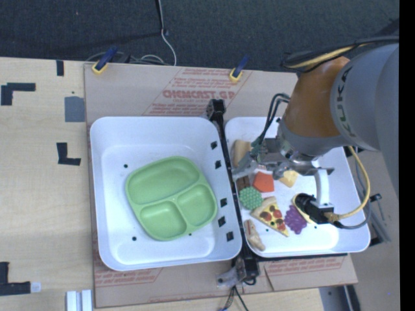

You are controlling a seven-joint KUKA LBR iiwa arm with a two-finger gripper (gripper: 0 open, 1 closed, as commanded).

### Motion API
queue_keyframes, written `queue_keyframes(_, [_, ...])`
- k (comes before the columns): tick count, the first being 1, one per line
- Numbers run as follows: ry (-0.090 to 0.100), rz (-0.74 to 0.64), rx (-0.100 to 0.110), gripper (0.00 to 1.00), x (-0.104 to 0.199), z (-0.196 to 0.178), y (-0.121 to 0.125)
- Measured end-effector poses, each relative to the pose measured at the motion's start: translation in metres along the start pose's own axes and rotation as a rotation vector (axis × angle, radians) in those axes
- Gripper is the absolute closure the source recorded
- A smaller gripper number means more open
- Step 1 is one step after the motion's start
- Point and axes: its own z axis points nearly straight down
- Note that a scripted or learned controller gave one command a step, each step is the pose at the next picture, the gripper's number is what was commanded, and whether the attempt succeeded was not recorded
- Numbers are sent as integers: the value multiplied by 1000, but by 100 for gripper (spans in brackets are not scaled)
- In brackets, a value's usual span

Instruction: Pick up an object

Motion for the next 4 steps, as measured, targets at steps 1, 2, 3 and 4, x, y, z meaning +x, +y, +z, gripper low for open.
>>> queue_keyframes(1, [0, 0, -2, 0, -6, 6, 21])
queue_keyframes(2, [-1, 1, -3, 0, -27, 5, 56])
queue_keyframes(3, [-1, 2, 2, 0, -17, 5, 27])
queue_keyframes(4, [-1, 0, -4, 0, -30, 5, 69])
